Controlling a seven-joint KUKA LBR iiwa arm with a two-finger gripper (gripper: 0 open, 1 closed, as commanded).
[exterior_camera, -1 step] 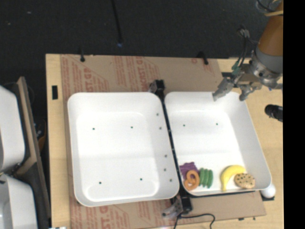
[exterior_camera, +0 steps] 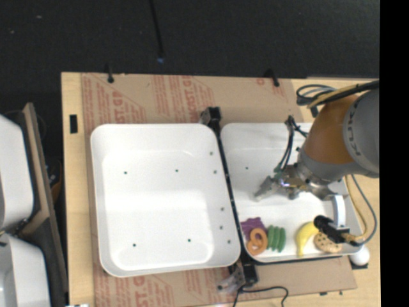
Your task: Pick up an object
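My gripper (exterior_camera: pixel 276 189) hangs over the middle of the right bin (exterior_camera: pixel 252 139), its grey fingers (exterior_camera: pixel 262 190) spread open with nothing between them. Along that bin's near edge, below the gripper, lie several small objects: a purple piece (exterior_camera: pixel 254 223), an orange ring (exterior_camera: pixel 257 241), a green ribbed piece (exterior_camera: pixel 277 237), a yellow banana (exterior_camera: pixel 307 235) and a brown cookie (exterior_camera: pixel 328 242). The gripper is apart from all of them, a little behind the purple piece and the green piece.
The left bin (exterior_camera: pixel 102 171) sits beside the right one, with a black clip (exterior_camera: pixel 210 115) at the top of the divide. Cables (exterior_camera: pixel 313 94) trail behind the arm's orange band (exterior_camera: pixel 326 133). A white ball (exterior_camera: pixel 361 256) rests at the right bin's near corner.
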